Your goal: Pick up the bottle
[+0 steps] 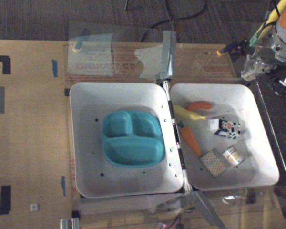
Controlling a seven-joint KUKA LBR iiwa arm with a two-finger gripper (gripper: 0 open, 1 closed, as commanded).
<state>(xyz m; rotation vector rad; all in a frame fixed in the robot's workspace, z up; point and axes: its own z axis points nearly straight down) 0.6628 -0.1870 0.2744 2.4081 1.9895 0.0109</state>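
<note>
While the claw (255, 67) hangs top right, what seems the bottle (232, 156) lies well apart

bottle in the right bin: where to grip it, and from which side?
Grip the small bottle across the middle of its body, coming straight down. It seems to lie on its side, angled, near the bin's right wall; the checkered block sits close to its left, so set the fingers across the short axis.
</note>
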